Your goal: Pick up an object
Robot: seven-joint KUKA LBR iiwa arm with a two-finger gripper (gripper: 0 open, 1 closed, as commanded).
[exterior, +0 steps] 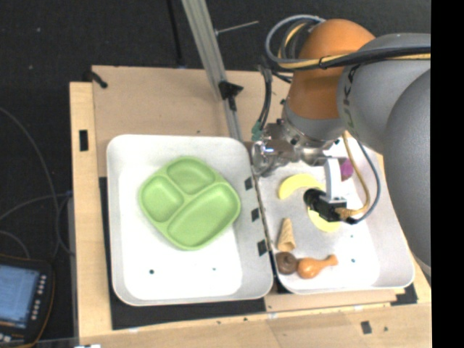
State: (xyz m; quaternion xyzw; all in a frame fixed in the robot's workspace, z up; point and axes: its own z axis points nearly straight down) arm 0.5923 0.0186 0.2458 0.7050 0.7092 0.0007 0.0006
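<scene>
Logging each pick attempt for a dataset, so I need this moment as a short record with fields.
left bin: holds a green three-compartment plate, right side up
right bin: banana; waffle cone with a brown scoop end; orange drumstick-shaped toy; yellow piece; purple piece
tool: over the right bin's far left corner, beside the banana
grasp: no object seen held
near edge of right bin: cone's scoop end and drumstick-shaped toy, side by side
</scene>
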